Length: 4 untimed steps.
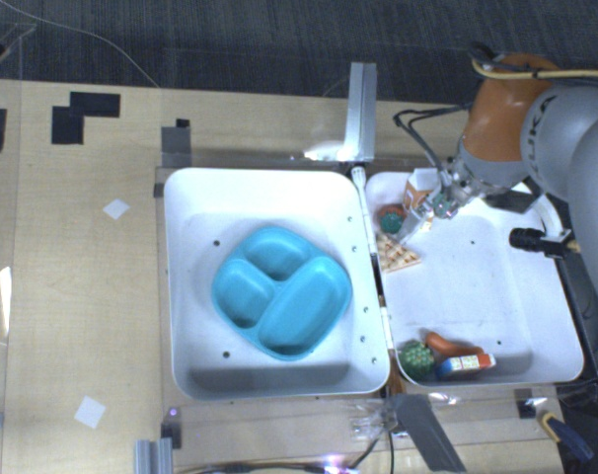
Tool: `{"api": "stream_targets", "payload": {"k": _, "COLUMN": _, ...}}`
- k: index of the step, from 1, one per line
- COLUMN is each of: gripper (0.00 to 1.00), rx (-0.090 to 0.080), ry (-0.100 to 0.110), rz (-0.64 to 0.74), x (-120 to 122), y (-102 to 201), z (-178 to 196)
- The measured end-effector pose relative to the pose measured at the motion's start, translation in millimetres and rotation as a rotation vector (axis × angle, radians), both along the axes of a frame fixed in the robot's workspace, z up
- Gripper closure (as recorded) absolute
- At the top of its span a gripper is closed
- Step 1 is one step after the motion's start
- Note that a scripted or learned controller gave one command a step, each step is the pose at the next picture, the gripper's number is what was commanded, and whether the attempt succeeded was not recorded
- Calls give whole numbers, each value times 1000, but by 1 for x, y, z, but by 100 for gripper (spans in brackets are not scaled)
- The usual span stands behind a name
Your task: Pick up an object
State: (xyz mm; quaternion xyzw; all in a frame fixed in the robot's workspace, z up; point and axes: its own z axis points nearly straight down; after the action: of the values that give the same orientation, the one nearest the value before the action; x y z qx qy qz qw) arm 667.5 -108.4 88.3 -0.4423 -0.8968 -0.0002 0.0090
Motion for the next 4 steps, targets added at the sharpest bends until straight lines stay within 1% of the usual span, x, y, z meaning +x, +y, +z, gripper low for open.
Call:
{"api": "stream_targets", "payload": {"k": 1, "gripper": 0, "rx": -9, "ry": -24, "rz": 38, "x": -19, "y": 3, "z": -1}}
{"api": "stream_targets", "payload": {"k": 2, "gripper": 0, "rx": -10, "ry": -11, "rz": -150, "x": -1, "y": 9, "z": -1}}
{"api": "stream_targets", "payload": {"k": 3, "gripper": 100, "rx": -11, "ry": -11, "rz": -145, "x": -1, "y": 10, "z": 11}}
{"api": "stream_targets", "payload": {"k": 4, "gripper": 100, "rx": -11, "ry": -17, "rz": -141, "x": 1, "y": 10, "z": 24}}
